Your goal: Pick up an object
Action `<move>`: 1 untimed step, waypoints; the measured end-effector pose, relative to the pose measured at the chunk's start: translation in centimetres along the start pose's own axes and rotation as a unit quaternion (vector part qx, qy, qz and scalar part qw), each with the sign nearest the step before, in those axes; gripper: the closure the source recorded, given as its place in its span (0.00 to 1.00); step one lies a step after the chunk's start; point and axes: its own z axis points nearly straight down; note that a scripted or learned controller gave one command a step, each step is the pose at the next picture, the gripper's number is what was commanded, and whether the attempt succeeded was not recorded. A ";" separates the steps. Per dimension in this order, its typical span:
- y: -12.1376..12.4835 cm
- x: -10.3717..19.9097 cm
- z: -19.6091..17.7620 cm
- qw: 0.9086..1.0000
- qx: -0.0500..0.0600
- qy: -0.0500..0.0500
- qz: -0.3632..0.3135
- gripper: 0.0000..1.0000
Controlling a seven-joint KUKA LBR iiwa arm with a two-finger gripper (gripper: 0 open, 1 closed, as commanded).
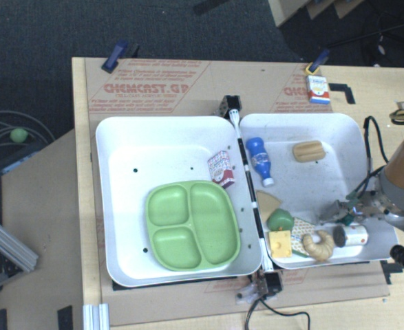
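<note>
At the right bin's right wall: the gripper [349, 215] sits low over the floor of the bin, just inside that wall, with the grey arm [400, 184] coming in behind it from the right.
Jaw state: cannot tell; the tip is small and dark, and nothing can be made out as held there.
Nearest object: a white cylinder [353, 237] with a dark cap, lying on its side by the bin's front edge, just in front of the gripper.
Its long axis: running left to right, roughly along the front edge, cap end pointing toward the bin's middle.
Key relation: the cylinder lies a little toward the front edge from the gripper, so a short move forward and down looks like the likeliest try; closing across its short width would suit it better than along its length.
Next outward: a tan curled pastry [319, 246] touching or nearly touching the cap end, then a yellow cheese block [280, 243] and a green ball [280, 220] toward the front left corner.
Risk, as I judge it: the pastry crowds the cylinder, so the grasp could nudge both.
Far side of the right bin [305, 124]: a blue bottle [259, 159] along the left wall, a tan log [308, 151] near the back edge.
Left bin [119, 184]: a green divided plate [191, 224] at the front, a red and white packet [220, 168] by its right wall, both well apart from the gripper.
</note>
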 end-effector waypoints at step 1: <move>0.0 0.0 -1.0 1.000 -0.001 0.000 0.000 1.00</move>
